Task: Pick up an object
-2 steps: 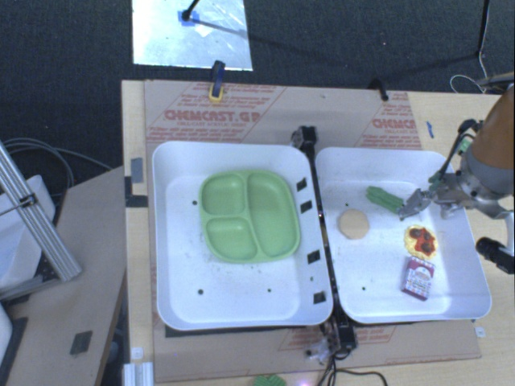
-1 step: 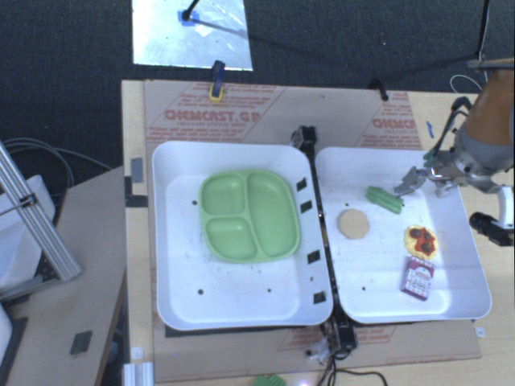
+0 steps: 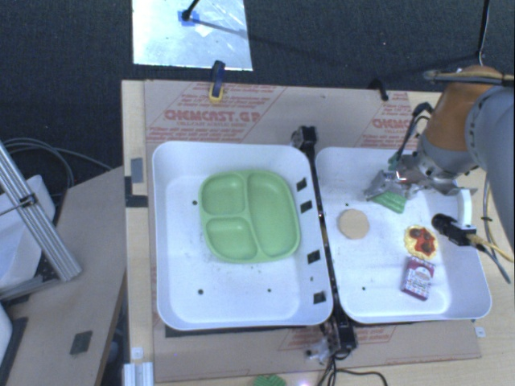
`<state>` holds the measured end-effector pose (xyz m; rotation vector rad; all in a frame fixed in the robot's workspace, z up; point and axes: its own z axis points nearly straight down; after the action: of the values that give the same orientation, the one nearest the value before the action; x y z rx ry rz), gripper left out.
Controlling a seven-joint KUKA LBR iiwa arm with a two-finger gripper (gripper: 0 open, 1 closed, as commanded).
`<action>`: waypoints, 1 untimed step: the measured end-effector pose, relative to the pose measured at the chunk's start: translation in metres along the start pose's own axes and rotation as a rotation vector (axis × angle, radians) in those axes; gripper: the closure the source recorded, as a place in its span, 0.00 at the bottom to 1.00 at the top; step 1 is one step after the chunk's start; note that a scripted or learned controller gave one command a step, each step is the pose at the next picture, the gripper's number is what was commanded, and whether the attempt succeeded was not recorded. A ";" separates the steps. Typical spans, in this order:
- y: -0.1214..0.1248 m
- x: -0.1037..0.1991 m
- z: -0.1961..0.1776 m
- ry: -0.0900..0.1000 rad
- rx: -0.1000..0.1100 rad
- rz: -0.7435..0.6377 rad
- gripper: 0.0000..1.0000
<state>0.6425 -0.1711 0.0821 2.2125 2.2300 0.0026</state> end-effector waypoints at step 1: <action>0.001 -0.002 -0.015 -0.002 -0.005 0.001 1.00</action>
<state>0.6432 -0.1736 0.0966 2.2101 2.2256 0.0057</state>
